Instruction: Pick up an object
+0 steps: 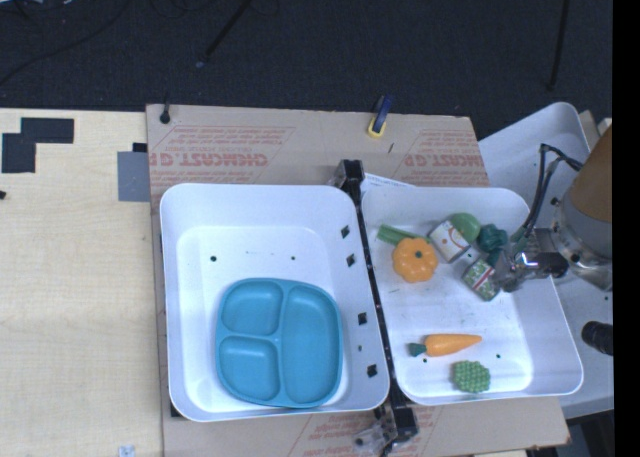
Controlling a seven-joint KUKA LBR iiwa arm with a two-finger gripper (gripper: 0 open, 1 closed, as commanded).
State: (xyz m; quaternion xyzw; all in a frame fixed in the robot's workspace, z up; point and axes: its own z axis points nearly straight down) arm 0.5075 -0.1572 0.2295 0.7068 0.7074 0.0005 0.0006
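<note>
Two white bins sit side by side on the worktop (80,275). The left bin (190,215) carries a blue divided plate (278,341). The right bin (555,345) carries the pickable things: a small pumpkin (415,260) near centre, a carrot (450,345) at 6 o'clock, a green bumpy ball (470,377) just below it, and a cluster at 2 o'clock of a green-and-white toy (455,232), a dark teal piece (492,238) and a small packet (482,278).

The hand (520,267) sits at the bin's 3 o'clock side, right beside the packet, maybe touching it. Cannot tell if it is clenched or released, or grasping anything; too blurred.

Likely step: closing on the packet. To do it well, centre on the packet alone and keep off the teal piece just at 12 o'clock of it, then lift straight.

Edges: the bin wall is close at 3 o'clock, little room there. Open floor lies toward 7 o'clock, between packet and carrot.
</note>
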